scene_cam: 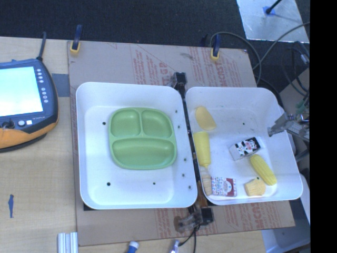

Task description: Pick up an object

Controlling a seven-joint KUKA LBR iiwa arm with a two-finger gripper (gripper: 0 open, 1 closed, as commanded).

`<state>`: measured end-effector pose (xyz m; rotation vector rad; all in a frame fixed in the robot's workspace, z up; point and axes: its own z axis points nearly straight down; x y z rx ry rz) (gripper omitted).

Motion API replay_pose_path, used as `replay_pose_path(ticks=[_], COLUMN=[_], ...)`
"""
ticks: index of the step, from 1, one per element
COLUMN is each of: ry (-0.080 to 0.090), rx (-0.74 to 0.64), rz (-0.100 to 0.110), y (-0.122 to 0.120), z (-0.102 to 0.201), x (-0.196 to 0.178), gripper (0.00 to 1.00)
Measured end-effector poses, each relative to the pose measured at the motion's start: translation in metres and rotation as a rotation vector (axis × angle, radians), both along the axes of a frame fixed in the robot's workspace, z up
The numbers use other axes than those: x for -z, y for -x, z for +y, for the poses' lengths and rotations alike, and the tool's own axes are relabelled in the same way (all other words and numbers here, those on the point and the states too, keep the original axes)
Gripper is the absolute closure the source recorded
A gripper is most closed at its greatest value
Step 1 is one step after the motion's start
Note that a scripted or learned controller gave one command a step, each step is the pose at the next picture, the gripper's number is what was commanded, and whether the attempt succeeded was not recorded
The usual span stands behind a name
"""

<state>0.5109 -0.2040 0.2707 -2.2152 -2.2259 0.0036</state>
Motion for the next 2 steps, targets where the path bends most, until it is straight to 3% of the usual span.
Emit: replay_pose_path(ticks=[1, 2], ry=[0.0, 0.003], rx=[-0.001, -0.001], rz=[0.002, -0.013], y=[0.001, -0.035], z=[-0.008, -0.009], x=[0.106, 0.162], gripper=[0.0, 0.0])
